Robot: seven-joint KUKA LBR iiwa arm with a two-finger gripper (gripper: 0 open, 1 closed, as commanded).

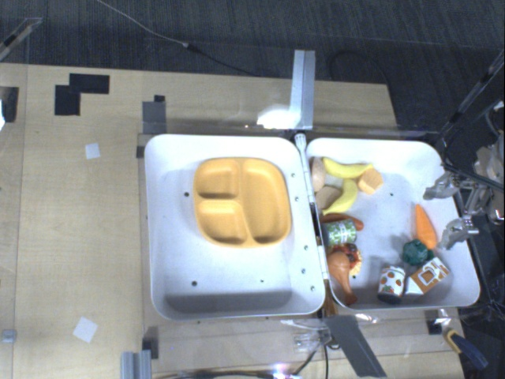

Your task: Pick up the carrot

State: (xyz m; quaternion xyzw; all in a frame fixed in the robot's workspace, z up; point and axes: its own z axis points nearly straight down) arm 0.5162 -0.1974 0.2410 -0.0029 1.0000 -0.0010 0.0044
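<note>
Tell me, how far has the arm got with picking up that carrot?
Nothing looks done yet: the carrot lies on the floor of the right bin, near its right wall. In hand: the gripper sits at that bin's right edge, just beside the carrot, with nothing between its fingers. Left to do: close on the carrot and lift it out.
</note>
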